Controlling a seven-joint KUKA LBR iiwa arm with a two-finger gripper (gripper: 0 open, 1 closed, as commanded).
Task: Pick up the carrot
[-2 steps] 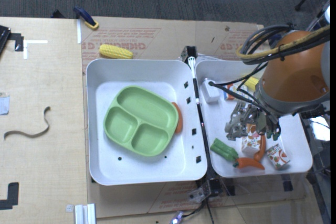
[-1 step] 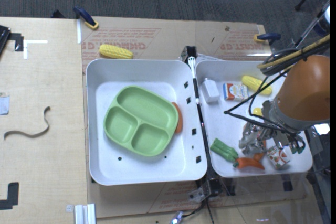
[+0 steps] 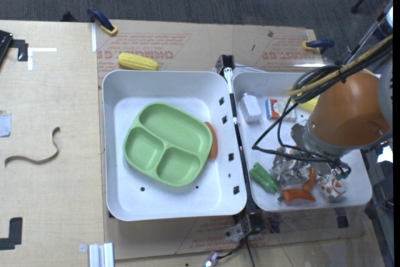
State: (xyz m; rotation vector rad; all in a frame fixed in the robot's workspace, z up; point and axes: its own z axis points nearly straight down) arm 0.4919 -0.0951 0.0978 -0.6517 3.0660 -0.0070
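1. Desk point(image 3: 50, 109): it carries two white bins side by side. The left bin point(image 3: 162, 206) holds a green tray point(image 3: 167, 144); the right bin point(image 3: 359, 194) holds the loose pile the arm works over.

2. Arm point(image 3: 347, 112): it reaches in from 3 o'clock, its orange band and cables hanging over the right bin. The wrist points down into the pile at the bin's 6 o'clock side, which suggests a descent for a grasp.

3. Gripper point(image 3: 292, 167): the metal parts sit low among the clutter, just above an orange piece. Whether it is open, closed or gripping anything cannot be told, as the wrist and cables hide the tips.

4. Carrot point(image 3: 297, 196): judged to be the orange piece lying flat on the right bin's floor at its 6 o'clock edge, just beside a green vegetable point(image 3: 264, 177) at its 10 o'clock. It rests on the floor, so it is not lifted.

5. Orange sliver point(image 3: 212, 139): it shows at the tray's 3 o'clock rim in the left bin; its identity is unclear, and it may be another candidate.

6. Other items: a white block point(image 3: 250, 108) and a small carton point(image 3: 275, 108) lie at the right bin's 11 o'clock; a corn cob point(image 3: 138, 60) lies on the cardboard outside the bins, at 12 o'clock of the left bin.

7. Judgement: the crowding round the carrot makes a clean pinch uncertain.
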